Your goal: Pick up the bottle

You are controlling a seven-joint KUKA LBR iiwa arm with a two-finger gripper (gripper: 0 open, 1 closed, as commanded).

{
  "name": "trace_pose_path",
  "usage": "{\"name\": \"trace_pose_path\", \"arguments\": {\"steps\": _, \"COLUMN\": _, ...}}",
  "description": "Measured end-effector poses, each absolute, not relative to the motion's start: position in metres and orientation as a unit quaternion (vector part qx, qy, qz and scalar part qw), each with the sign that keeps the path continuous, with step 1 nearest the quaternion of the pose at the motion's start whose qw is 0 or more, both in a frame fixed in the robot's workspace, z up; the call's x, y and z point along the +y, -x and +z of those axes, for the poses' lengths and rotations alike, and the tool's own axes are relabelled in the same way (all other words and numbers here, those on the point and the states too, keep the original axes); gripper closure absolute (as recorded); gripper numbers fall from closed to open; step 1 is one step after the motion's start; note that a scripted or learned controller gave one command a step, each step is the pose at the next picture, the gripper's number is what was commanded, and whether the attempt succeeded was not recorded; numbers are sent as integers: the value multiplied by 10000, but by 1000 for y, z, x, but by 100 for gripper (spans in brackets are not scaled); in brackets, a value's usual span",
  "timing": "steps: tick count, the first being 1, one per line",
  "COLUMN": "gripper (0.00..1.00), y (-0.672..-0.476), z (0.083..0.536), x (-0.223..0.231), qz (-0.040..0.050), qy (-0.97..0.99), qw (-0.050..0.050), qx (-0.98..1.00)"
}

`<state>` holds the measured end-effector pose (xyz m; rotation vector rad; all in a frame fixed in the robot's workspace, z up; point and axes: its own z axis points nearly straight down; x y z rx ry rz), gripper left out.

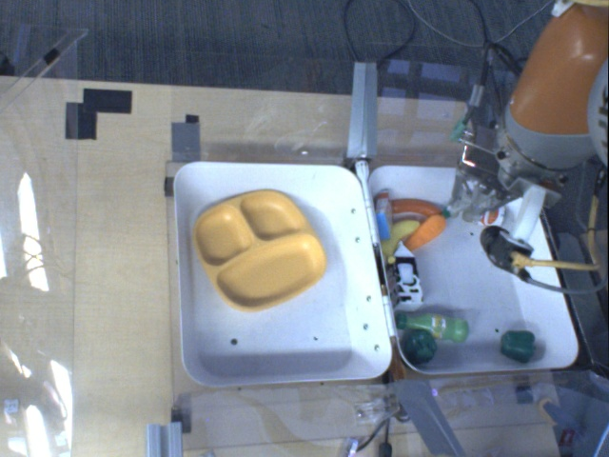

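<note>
The bottle (436,327) is small and light green. It lies on its side near the front left of the right bin (547,303). My gripper (471,196) hangs over the back of that bin, just right of an orange carrot (428,229). It is well behind the bottle and apart from it. The grey wrist and orange band (561,55) rise above it at the upper right.
Along the right bin's left wall lie a banana (404,231), a blue-capped tube (383,222) and a black-and-white item (407,282). Two dark green objects (421,347) (518,345) sit at the front. A yellow divided plate (259,248) lies in the left bin (285,350).
</note>
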<state>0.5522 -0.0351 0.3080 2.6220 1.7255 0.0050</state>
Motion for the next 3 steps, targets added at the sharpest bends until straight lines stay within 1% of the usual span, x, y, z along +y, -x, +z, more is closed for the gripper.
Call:
{"name": "trace_pose_path", "arguments": {"steps": 1, "gripper": 100, "y": -504, "z": 338, "x": -42, "qz": 18, "qy": -8153, "qw": 10, "qx": 5790}}
{"name": "trace_pose_path", "arguments": {"steps": 2, "gripper": 100, "y": -487, "z": 308, "x": -54, "qz": 8, "qy": -8961, "qw": 5, "qx": 4439}}
{"name": "trace_pose_path", "arguments": {"steps": 3, "gripper": 100, "y": -487, "z": 232, "x": -81, "qz": 3, "qy": -8292, "qw": 0, "qx": 5589}}
